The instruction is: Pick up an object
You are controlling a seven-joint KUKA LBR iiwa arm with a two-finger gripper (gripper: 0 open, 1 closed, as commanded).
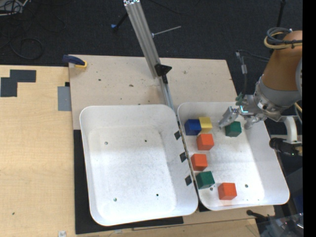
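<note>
Several coloured cubes lie in the right bin (269,181). A blue cube (192,127) and a yellow cube (206,123) touch near the bin's far left. Below them are an orange cube (205,141), another orange cube (199,161), a green cube (205,179) and an orange cube (227,191). My gripper (239,120) hangs over the far part of this bin, open, its fingers (228,116) spread. A dark green cube (233,129) sits just under and in front of the fingertips, nearer the left one; I cannot tell whether it touches them.
The left bin (94,132) adjoins the right one along a shared wall with black clips (183,156). A slanted aluminium post (145,38) rises behind the bins. The arm's orange band (284,68) stands at the right edge.
</note>
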